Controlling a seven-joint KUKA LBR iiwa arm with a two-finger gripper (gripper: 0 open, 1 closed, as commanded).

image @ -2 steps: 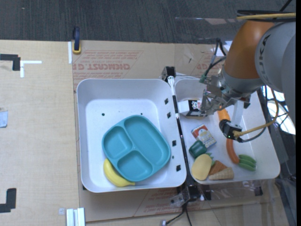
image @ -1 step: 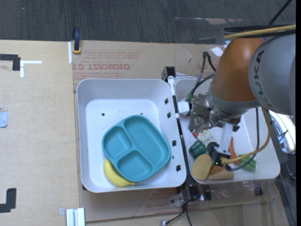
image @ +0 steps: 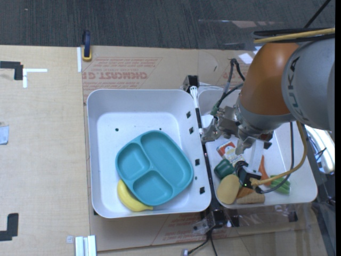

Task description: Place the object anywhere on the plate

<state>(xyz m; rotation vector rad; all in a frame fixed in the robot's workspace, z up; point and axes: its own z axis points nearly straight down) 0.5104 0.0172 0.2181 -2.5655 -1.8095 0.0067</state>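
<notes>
- The gripper (image: 244,152) hung low over the right bin (image: 299,193), among the loose things there; whether it was open or closed, or had hold of anything, could not be told.
- Just beside it lay a dark green piece (image: 223,168), a red-and-white packet (image: 227,149) and an orange strip (image: 262,167).
- Nearer the front wall sat a tan rounded item (image: 229,189) and a light green piece (image: 281,186).
- In the left bin (image: 106,111) lay the teal divided plate (image: 154,167), with a yellow banana (image: 129,197) partly tucked under its front-left edge.
</notes>
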